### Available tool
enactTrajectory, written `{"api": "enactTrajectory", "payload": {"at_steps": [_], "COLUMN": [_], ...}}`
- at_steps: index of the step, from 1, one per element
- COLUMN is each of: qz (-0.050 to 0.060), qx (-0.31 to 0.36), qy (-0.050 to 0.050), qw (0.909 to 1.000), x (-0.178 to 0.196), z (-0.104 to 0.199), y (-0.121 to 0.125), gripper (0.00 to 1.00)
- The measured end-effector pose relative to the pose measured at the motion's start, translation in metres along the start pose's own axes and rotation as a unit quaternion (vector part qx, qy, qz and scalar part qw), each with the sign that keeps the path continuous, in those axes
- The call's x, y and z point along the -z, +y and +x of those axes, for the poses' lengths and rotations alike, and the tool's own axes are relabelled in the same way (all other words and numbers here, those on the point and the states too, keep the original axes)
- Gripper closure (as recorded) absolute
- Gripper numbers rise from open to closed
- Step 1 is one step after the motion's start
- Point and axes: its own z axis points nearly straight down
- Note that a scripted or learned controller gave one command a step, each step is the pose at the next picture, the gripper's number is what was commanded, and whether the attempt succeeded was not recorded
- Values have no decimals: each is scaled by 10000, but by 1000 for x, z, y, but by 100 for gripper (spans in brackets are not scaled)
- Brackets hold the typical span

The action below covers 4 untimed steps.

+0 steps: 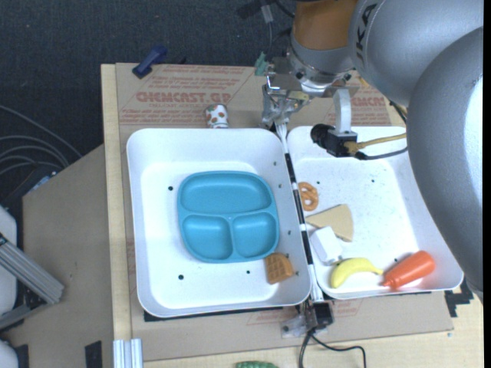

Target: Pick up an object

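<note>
tool above bins' far edge

Red printed lettering runs across the flat tan cardboard sheet that lies beneath the two shallow white plastic bins. Just behind the left white bin, the largest line reads roughly "CHEMCAST GP", with its last letters cut off by the grey arm's metal gripper. Smaller red lines stand above and below that word, too fine to read. More red print of the same kind shows on the cardboard behind the right white bin, partly covered and not legible.
</note>
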Motion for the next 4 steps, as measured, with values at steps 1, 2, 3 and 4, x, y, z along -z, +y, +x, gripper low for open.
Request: {"api": "enactTrajectory", "payload": {"at_steps": [1,2,3,4], "qz": [-17,1,6,-8], "qx": [-10,-10,-3,-10], "qy": [-11,-6,-3,-7], "qw": [10000,10000,10000,10000], "x": [26,23,17,20], "z": [-78,-106,-98,-108], "y": [0,0,0,0], "gripper": [100,100,100,100]}}
